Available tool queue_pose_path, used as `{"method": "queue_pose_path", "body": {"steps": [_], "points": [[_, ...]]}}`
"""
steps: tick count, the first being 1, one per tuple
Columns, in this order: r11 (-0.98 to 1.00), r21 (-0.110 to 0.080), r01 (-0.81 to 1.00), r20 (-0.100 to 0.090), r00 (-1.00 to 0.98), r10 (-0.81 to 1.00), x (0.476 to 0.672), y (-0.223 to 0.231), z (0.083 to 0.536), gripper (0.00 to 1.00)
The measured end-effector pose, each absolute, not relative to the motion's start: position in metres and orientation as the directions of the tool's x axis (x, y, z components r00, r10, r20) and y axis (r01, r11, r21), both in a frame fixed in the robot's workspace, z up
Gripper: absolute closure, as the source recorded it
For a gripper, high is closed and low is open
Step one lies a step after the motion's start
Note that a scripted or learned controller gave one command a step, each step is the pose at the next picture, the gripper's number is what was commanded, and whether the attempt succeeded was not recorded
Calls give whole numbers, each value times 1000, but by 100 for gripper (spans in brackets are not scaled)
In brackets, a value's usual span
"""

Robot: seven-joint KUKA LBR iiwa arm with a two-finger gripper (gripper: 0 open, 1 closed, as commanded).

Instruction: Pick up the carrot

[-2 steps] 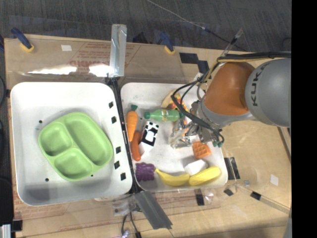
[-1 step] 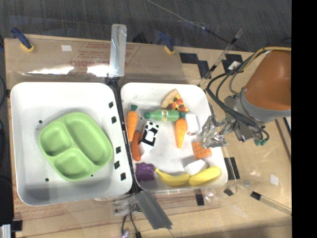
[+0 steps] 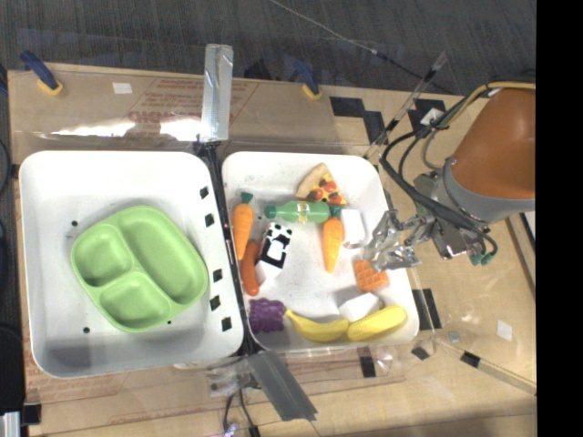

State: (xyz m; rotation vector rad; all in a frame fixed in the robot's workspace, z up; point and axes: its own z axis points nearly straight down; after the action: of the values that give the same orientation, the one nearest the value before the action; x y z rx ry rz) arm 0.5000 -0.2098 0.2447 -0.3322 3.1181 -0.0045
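Note:
Two orange carrots lie in the right bin point(image 3: 387, 182). One carrot point(image 3: 332, 242) lies in the middle with its tip pointing toward the front, just below a green bottle point(image 3: 299, 211). The other carrot point(image 3: 241, 228) lies along the bin's left wall. My gripper point(image 3: 387, 248) hangs over the bin's right edge, about a hand's width right of the middle carrot and above an orange cracker point(image 3: 371, 277). Nothing shows between its fingers.
The right bin also holds a pizza slice point(image 3: 319, 186), a black and white block point(image 3: 276, 246), a reddish sausage point(image 3: 250, 269), purple grapes point(image 3: 267, 314), a banana point(image 3: 319, 327) and white blocks point(image 3: 358, 306). A green divided plate point(image 3: 138, 267) lies in the left bin point(image 3: 46, 198).

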Motion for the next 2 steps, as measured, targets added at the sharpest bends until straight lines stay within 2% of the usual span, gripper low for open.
{"method": "queue_pose_path", "body": {"steps": [1, 2], "points": [[941, -4, -339, -4, -941, -339, 487, -210, 303, 100], [745, -4, -667, -2, -745, -667, 500, -209, 318, 100]]}}
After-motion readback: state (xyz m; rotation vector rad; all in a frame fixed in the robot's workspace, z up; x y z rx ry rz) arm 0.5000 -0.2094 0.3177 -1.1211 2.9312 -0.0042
